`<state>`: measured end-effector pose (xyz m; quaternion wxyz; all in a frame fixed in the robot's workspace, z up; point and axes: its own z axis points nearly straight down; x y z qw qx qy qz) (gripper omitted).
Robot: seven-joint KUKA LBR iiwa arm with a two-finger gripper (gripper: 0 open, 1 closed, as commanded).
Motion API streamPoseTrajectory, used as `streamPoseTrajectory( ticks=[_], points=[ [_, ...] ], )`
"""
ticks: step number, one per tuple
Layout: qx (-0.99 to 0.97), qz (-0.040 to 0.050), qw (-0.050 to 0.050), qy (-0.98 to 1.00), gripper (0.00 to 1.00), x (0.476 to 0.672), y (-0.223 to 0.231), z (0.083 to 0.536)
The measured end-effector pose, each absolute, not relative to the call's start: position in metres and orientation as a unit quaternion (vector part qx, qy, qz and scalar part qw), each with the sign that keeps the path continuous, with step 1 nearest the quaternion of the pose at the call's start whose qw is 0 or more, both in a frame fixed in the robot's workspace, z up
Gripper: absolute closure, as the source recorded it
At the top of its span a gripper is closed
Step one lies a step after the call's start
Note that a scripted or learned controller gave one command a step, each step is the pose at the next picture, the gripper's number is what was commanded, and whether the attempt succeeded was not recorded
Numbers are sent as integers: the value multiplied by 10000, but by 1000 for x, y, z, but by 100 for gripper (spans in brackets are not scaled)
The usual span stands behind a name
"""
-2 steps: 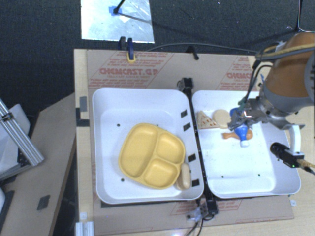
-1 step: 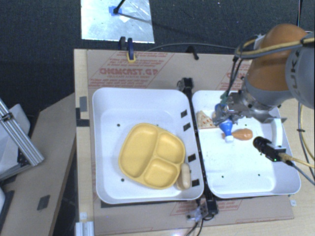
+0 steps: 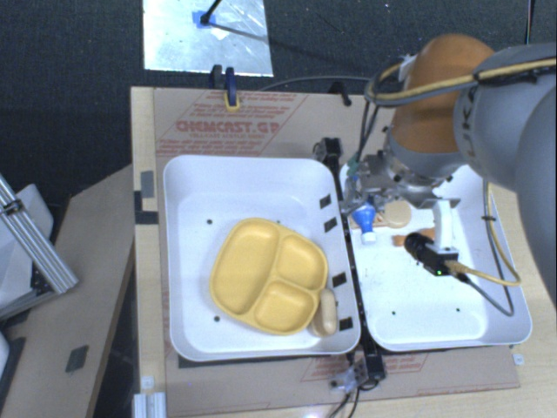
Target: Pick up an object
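My gripper [image 3: 362,200] hangs low over the far left corner of the right bin [image 3: 435,320], close to the wall between the two bins. Directly under it is a small blue object with a white end [image 3: 365,221]; I cannot tell whether it is gripped or merely lying there. A round beige piece [image 3: 399,213] sits just to the right of it, and a small orange bit [image 3: 398,241] lies slightly nearer the front. In the left bin [image 3: 191,233] a yellow divided plate [image 3: 268,274] lies flat, with a pale tan lump [image 3: 325,313] against its front right edge.
The arm's grey body and orange band [image 3: 439,85] cover the far right part of the right bin. A cardboard sheet [image 3: 235,120] lies under both bins. A blue and yellow clamp [image 3: 230,85] stands at the back edge.
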<state>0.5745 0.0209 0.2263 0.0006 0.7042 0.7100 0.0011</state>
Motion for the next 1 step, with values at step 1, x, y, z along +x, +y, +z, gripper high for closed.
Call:
streamPoseTrajectory(
  ticks=[1],
  points=[
    [7040,13,5,7102,100,593,72,216]
  ],
)
